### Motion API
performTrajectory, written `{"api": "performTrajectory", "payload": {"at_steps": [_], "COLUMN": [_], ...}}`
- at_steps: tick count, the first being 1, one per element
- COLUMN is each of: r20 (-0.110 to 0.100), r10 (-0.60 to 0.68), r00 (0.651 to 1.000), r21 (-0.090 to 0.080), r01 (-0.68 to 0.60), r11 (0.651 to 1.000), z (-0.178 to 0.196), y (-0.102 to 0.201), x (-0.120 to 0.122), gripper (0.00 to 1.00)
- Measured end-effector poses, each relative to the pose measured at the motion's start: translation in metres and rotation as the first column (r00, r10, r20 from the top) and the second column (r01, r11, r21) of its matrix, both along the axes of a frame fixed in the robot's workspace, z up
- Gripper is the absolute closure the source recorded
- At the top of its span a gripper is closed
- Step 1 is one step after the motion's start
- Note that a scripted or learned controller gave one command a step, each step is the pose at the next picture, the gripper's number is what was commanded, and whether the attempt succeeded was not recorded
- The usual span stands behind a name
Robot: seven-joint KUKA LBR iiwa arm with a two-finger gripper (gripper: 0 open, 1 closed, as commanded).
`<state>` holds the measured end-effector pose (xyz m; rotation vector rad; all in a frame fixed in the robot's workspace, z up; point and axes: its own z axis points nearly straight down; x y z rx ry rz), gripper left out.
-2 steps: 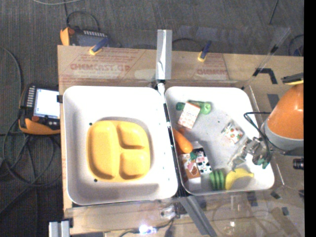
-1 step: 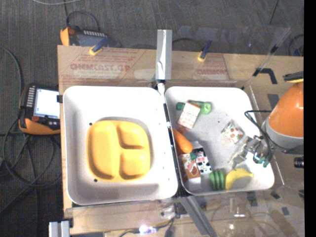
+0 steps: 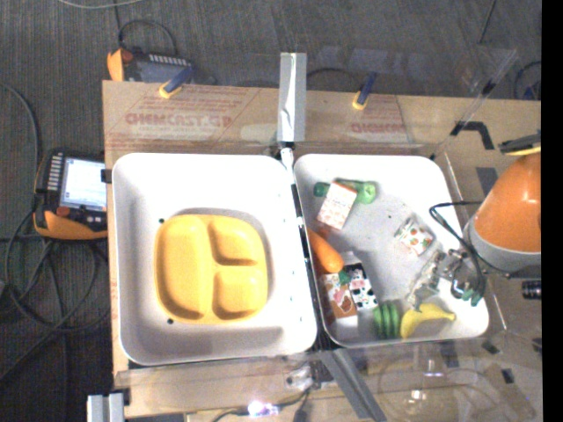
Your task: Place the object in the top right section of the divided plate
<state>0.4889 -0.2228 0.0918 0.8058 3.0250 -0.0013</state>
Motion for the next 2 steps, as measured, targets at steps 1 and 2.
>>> {"api": "performTrajectory", "payload": {"at_steps": [1,2], "r20": [0.002,-0.009], "r10": [0.001,0.035], "r00": [1.0,0.999], "r21": [0.001,0.005], "r01": [-0.001,-0.035], "r11": [1.0,0.999], "z": [0.009,0.042], "y": [0.002,0.001], "x": [0.001,-0.004], "gripper": [1.0,1.0]}}
